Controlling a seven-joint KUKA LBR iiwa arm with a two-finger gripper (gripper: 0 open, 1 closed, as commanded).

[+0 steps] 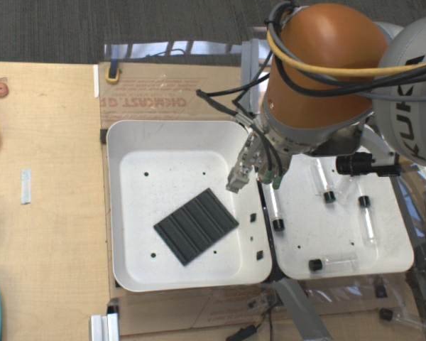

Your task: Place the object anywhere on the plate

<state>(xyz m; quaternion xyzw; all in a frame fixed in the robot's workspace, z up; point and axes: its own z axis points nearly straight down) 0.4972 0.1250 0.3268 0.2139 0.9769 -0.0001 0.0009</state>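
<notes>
A dark ribbed rectangular plate lies tilted on the floor of the left white bin. My gripper hangs below the orange wrist band, over the right side of the left bin, just above and right of the plate's upper corner and apart from it. Nothing can be made out in it. Several clear tubes with black caps lie in the right bin: one along its left wall, one near the middle, one further right, and one near the front.
The big orange and grey arm covers the back of the right bin. A black fitting juts from the arm over that bin. Brown cardboard lies behind the bins, and a wooden bench top lies to the left.
</notes>
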